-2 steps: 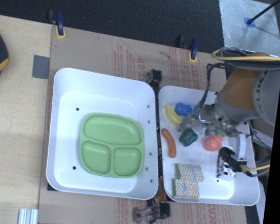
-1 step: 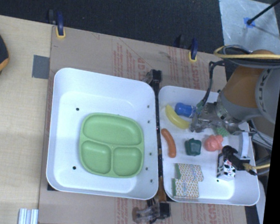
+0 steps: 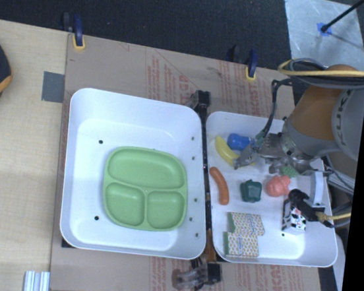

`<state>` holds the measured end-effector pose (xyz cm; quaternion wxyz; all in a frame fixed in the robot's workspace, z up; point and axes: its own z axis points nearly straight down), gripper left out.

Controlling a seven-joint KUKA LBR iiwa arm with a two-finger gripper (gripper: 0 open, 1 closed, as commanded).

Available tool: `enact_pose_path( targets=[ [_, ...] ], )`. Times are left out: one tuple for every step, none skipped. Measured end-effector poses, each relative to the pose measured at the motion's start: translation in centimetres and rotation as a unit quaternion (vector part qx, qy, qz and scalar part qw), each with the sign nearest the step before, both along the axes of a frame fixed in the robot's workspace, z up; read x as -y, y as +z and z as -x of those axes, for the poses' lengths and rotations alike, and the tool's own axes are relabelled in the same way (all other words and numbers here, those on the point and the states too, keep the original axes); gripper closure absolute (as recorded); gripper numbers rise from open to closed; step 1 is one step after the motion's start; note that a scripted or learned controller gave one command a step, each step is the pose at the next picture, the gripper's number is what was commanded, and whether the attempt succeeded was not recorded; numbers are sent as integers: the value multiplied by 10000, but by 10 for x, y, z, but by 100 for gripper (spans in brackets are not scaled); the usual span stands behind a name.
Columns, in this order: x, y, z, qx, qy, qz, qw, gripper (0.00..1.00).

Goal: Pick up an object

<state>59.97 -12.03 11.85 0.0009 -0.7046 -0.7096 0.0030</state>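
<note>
My jaws point(image 3: 261, 153) hang low over the upper part of the right bin point(image 3: 316, 259), just beside the blue piece point(image 3: 238, 141) and the yellow piece point(image 3: 224, 148); how far apart they stand I cannot tell, and nothing shows between them. The left bin point(image 3: 71, 227) on the worktop point(image 3: 12, 172) carries a green divided plate point(image 3: 144, 188), wide, stiff and smooth, with a thin rim as the only purchase, so I judge it a poor candidate. The patterned cloth pad point(image 3: 244, 234) near the front wall looks soft and light; pinch it at an edge. The orange sausage-shaped toy point(image 3: 219, 185) is likely slippery; grip it across its middle. The black-and-white cow figure point(image 3: 296, 220) looks rigid. The dark green block point(image 3: 251, 191) and pink piece point(image 3: 277, 185) appear small, light and compact; close across their flanks.
</note>
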Motion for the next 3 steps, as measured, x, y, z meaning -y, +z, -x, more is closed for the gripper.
enact_pose_path(
  targets=[
    [23, -16, 38, 4, -15, -11, 10000, 0],
    [24, -6, 38, -1, 1, -6, 10000, 100],
    [-75, 88, -6, 18, -6, -17, 10000, 100]
  ],
)
